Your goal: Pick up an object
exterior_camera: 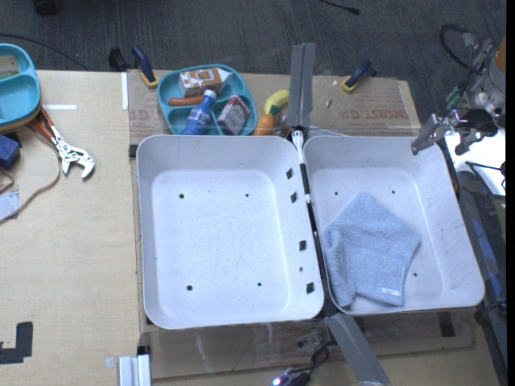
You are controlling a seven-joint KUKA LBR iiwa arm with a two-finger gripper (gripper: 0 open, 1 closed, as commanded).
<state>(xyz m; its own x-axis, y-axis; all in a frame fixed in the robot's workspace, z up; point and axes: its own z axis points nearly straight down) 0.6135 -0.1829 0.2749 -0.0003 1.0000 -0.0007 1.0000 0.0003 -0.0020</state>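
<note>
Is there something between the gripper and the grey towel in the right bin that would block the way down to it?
Nothing visible blocks it. The gripper is over the far right corner of the right bin. The towel lies alone and uncovered on the bin's floor, toward the near side, and bare white floor lies between them.

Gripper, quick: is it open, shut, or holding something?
Gripper: cannot be told; it sits at the right bin's far corner, away from the grey towel.
</note>
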